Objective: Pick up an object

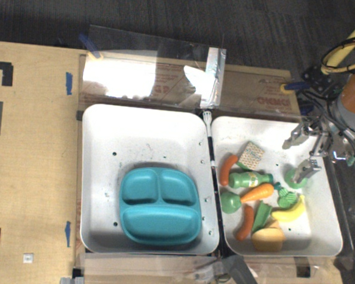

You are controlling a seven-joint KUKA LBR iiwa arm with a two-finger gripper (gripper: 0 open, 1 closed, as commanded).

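Overhead, the gripper (311,156) hangs over the upper right part of the right-hand bin (329,239), its fingers apart and holding nothing. Toy food lies heaped just below and to its left in the view: the nearest piece looks to be a green vegetable (287,196) beside a yellow banana (291,211), while an orange carrot (258,192) lies slantwise farther left, its long axis running from lower left to upper right.

Robot lab, taped bench (23,157), white bins (105,126)
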